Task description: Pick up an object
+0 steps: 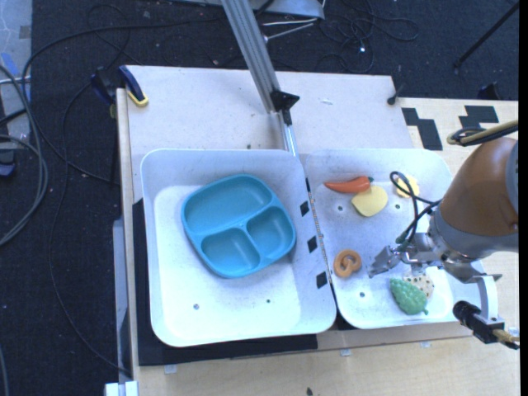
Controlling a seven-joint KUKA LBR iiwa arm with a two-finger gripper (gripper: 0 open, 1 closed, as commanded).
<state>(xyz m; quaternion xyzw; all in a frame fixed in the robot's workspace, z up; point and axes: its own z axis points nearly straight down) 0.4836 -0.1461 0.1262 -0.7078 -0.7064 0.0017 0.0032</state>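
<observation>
I see the left bin (165,221) carrying a blue divided tray (238,225) at its centre. The arm (483,200) enters over the right bin's (330,167) right edge, placing the gripper (388,262) just beside a green object (409,294) near the front edge. I cannot tell the gripper's state; a pretzel (347,262) lies near the left edge.

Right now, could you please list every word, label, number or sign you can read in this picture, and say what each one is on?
None can be read.
Black square marks on the bench: a pattern, not letters.
Black tabs along the edge between the bins: blank.
The blue tray, the toys and the gripper carry no legible text.
</observation>
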